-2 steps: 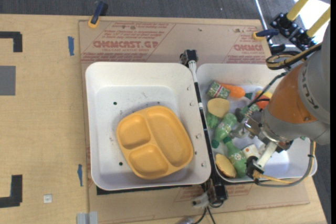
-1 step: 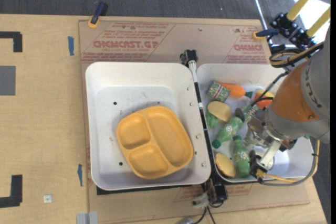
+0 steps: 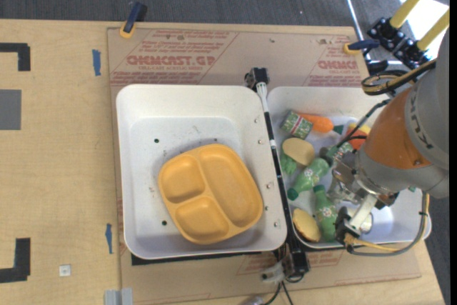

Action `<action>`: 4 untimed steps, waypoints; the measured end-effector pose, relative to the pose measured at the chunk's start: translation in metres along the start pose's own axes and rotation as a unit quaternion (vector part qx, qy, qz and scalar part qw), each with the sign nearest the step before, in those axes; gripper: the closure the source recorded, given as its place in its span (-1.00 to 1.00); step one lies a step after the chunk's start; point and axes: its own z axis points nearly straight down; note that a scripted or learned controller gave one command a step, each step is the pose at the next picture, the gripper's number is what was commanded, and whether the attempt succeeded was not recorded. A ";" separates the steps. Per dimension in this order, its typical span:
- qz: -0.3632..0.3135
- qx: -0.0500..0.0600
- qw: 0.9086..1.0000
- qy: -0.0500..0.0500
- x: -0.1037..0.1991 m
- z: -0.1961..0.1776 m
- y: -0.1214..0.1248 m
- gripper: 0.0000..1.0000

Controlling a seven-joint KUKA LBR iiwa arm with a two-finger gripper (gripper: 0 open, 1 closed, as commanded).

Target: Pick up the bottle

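Note:
Green bottles with white flowered labels lie in the right bin (image 3: 410, 221): one (image 3: 309, 178) slants across the middle left, another (image 3: 326, 214) sits closer to the front edge. My gripper (image 3: 341, 186) is lowered into this bin just right of these bottles, under the grey and orange wrist (image 3: 389, 146). The wrist hides the things right beneath it. Nothing shows as lifted off the bin floor.
The right bin also holds a green can (image 3: 297, 124), an orange carrot (image 3: 323, 123), a beige potato-like piece (image 3: 298, 151) and a brown-and-cream piece (image 3: 307, 225). A yellow divided plate (image 3: 209, 193) lies in the left bin (image 3: 143, 125).

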 end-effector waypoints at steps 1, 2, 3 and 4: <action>0.043 0.000 0.999 0.002 0.001 0.000 0.000 1.00; 0.041 -0.002 0.999 0.005 0.006 0.001 0.001 -1.00; 0.172 -0.004 0.985 0.004 0.002 0.001 0.004 -1.00; 0.173 -0.002 0.985 -0.001 -0.003 -0.009 0.003 1.00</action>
